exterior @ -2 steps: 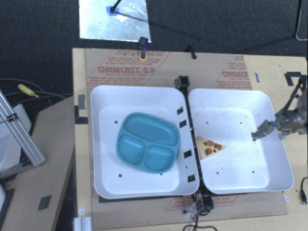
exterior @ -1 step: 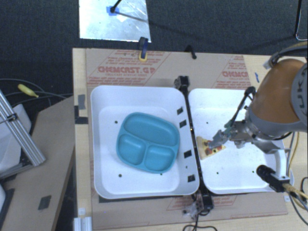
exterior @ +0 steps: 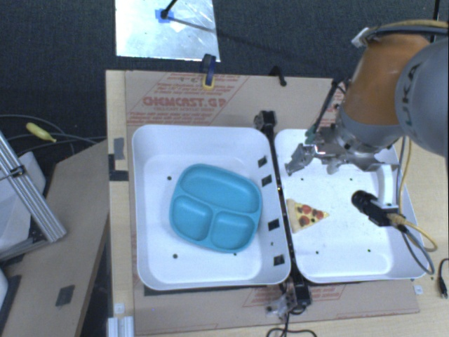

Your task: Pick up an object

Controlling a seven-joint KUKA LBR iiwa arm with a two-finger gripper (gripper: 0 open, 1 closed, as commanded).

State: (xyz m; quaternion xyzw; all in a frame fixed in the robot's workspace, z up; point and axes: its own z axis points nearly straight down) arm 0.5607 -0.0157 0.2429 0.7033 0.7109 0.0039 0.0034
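Dark carpet surrounds a bench covered by a printed cardboard sheet (exterior: pixel 184 98), on which two shallow white bins sit side by side, joined along a seam set with black clips (exterior: pixel 267 181).

**Task object.** A toy pizza slice (exterior: pixel 306 215) lies flat on the floor of the right bin (exterior: pixel 351 262), in the bin's left half, near the seam. It is a small triangle with a pale yellow cheese face dotted with red pepperoni rounds. Its wide edge faces the seam and its tip points toward the view's right.

**Gripper.** The gripper (exterior: pixel 298 161) hangs over the upper left part of the right bin, above the slice in the view and apart from it. It is carried by the grey arm (exterior: pixel 393 83) with its orange band. From this slanted angle it cannot be told whether the gripper is open or closed. No object can be made out in its grasp.

**Other contents.** The left bin (exterior: pixel 149 188) holds a blue divided plate (exterior: pixel 214 208) with three compartments, lying near the bin's centre. A silvery sheet (exterior: pixel 140 20) lies on the carpet beyond the bench.
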